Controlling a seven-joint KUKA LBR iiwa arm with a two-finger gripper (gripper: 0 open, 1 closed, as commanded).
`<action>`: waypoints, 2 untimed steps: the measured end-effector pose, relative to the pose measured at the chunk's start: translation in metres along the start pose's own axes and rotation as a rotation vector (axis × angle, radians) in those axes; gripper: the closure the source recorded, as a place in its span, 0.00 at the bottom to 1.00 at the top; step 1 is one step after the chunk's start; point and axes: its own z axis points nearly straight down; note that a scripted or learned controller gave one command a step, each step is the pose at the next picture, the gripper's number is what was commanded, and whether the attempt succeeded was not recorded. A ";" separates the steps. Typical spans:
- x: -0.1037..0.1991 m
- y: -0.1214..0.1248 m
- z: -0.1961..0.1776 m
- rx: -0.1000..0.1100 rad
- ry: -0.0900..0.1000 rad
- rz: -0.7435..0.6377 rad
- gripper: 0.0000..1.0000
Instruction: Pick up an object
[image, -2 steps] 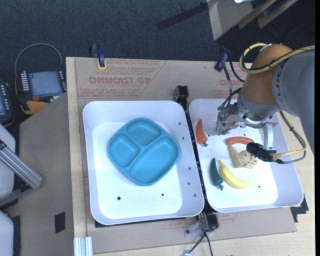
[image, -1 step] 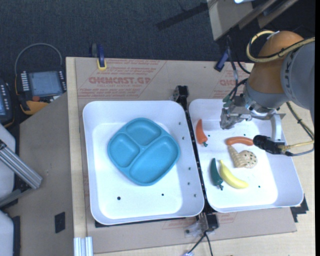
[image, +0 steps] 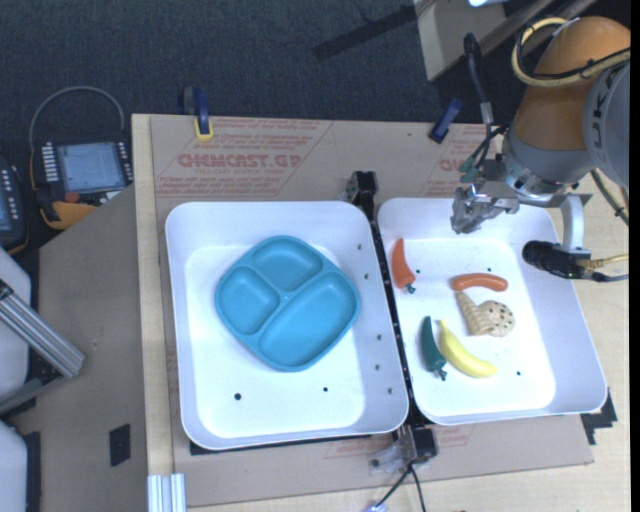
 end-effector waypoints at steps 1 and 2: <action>0.000 0.002 -0.049 0.000 0.000 0.000 1.00; 0.057 -0.018 -0.051 0.009 0.004 -0.004 1.00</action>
